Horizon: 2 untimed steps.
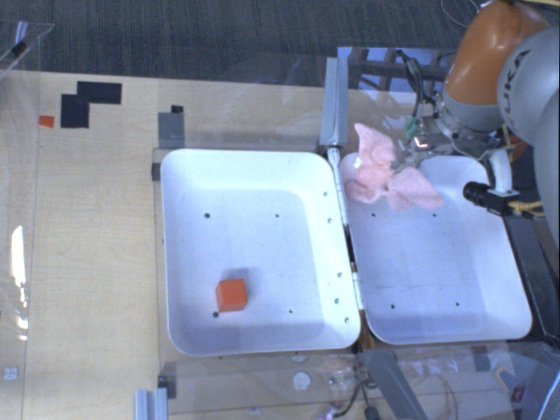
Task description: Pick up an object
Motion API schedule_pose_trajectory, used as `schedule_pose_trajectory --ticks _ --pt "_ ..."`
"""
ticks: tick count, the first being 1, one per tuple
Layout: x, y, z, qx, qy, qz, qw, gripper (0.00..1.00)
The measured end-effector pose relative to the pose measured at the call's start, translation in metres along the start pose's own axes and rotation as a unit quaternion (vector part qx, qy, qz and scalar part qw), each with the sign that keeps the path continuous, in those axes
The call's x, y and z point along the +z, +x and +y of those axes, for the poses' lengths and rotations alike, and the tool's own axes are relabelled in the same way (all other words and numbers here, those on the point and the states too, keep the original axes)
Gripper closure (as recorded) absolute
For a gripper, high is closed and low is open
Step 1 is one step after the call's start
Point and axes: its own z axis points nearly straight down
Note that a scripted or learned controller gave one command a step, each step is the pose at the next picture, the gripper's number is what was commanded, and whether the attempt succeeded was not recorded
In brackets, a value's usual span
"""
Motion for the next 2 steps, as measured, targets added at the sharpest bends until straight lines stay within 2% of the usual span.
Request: schedule_pose_trajectory --ticks 1,2 --pt "-0.036 0.063 -0.011 -0.043 0.000 0.001 0.9991 1.00" --pt "-0.005 0.042 0.007 0.097 0.003 0.001 0.9953 1.00"
